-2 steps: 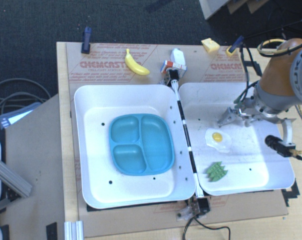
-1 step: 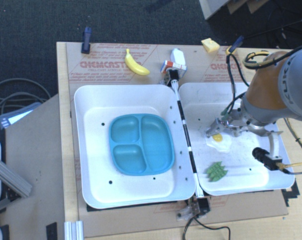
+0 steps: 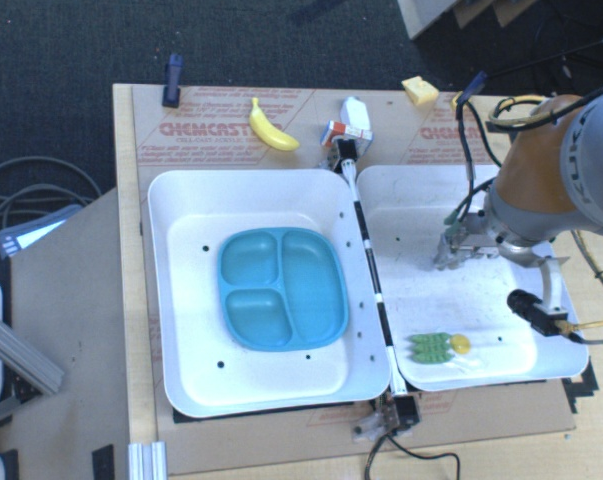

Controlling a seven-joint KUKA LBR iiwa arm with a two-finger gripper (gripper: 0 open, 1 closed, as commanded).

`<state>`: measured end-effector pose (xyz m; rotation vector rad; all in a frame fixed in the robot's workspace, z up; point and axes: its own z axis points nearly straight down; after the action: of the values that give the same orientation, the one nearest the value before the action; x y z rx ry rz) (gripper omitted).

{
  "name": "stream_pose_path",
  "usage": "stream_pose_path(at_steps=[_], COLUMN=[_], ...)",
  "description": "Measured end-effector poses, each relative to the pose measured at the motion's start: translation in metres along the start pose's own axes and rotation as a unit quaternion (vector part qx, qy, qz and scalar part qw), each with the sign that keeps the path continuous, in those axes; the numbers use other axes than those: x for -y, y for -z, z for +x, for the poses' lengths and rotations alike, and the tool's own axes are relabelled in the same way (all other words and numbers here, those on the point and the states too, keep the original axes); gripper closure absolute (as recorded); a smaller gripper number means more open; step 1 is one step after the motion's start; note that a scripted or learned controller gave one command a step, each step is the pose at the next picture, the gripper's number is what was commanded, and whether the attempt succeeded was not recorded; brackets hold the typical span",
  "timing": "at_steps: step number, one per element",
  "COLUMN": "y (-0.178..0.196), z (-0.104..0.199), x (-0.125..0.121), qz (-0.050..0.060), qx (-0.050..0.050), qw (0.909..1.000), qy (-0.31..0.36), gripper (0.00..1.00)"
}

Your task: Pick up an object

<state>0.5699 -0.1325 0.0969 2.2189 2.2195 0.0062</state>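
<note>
Nearest, beside the right bin's point(image 3: 551, 363) front wall, a small green-and-yellow toy point(image 3: 436, 347) is judged light, graspable mid-body; the gripper's point(image 3: 459, 250) state cannot be told.

Both white bins point(image 3: 171, 228) look like smooth, slightly glossy plastic, as does the blue divided plate point(image 3: 281, 288) (moulded, faintly shiny). The counter point(image 3: 211, 128) is matt printed cardboard. The banana point(image 3: 269, 128) looks smooth, and the arm's point(image 3: 546, 168) orange band glossy.
</note>
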Motion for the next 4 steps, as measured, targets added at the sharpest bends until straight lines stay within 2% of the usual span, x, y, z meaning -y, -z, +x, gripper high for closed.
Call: stream_pose_path(at_steps=[1, 2, 3, 4], y=[0.104, 0.103, 0.024, 0.081], z=[-0.032, -0.032, -0.037, -0.012], x=[0.003, 0.004, -0.063, -0.046], qz=[0.001, 0.002, 0.003, 0.0], qx=[0.001, 0.001, 0.0, 0.001], qw=[1.0, 1.0, 1.0, 1.0], qy=[0.0, 0.0, 0.0, 0.001], gripper=[1.0, 0.0, 0.0, 0.0])
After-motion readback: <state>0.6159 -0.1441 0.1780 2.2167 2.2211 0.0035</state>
